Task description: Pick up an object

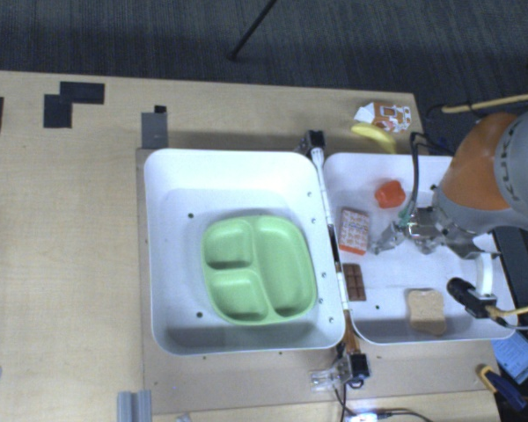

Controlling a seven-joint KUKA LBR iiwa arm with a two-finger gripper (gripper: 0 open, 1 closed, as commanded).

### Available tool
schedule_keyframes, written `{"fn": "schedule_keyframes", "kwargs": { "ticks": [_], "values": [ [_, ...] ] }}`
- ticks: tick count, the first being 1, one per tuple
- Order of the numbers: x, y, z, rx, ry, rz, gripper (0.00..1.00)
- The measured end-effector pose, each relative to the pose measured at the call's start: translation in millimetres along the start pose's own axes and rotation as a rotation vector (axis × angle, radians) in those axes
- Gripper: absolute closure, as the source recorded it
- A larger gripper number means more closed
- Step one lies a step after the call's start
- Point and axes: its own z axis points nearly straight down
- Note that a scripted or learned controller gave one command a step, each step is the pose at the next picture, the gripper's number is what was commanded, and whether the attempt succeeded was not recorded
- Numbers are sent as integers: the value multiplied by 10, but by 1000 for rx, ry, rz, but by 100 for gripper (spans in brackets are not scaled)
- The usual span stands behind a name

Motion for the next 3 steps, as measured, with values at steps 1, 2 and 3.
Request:
{"fn": "schedule_keyframes", "kwargs": {
  "ticks": [1, 2, 3],
  "values": [
    [408, -572, -15, -5, -1, 2, 0],
    [410, -551, -126, -10, -1, -1, 100],
    [-214, -281, -15, -2, -1, 0, 100]
  ]
}}
